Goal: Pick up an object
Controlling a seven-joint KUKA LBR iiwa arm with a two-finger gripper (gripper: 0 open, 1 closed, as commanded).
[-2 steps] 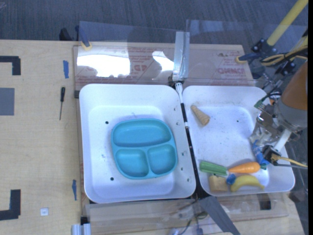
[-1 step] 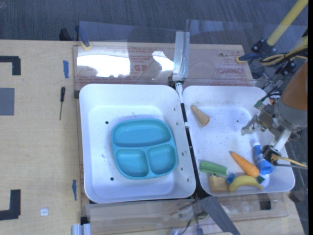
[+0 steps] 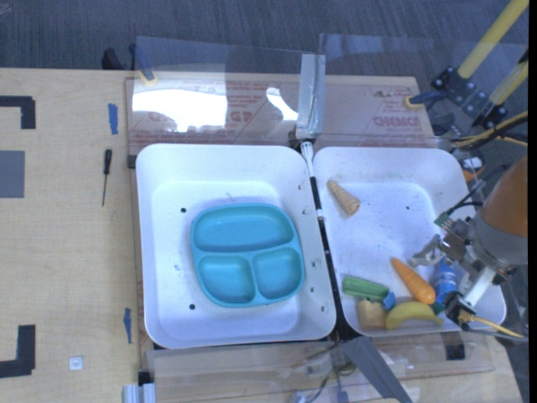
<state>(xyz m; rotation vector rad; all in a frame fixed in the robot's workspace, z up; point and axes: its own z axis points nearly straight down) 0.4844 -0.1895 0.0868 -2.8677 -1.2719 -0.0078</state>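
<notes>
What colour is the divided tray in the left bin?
Light blue divided tray, seen in the camera view.

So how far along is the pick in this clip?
Nothing looks lifted: the orange toy carrot, yellow toy banana and green toy vegetable lie in the right white bin. The gripper is low beside them. Grasping and lifting remain.

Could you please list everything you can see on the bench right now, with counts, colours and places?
Bins: two, white, side by side.
Divided plate: one, light blue, in the left bin.
Cone: one, tan, upper left of the right bin.
Carrot: one, orange, lower right bin.
Banana: one, yellow, right bin's front edge.
Cucumber: one, green, lower left of the right bin.
Screwdriver: one, black, on the bench left of the bins.
Gripper: one, grey, over the right bin, right of the carrot.
</notes>
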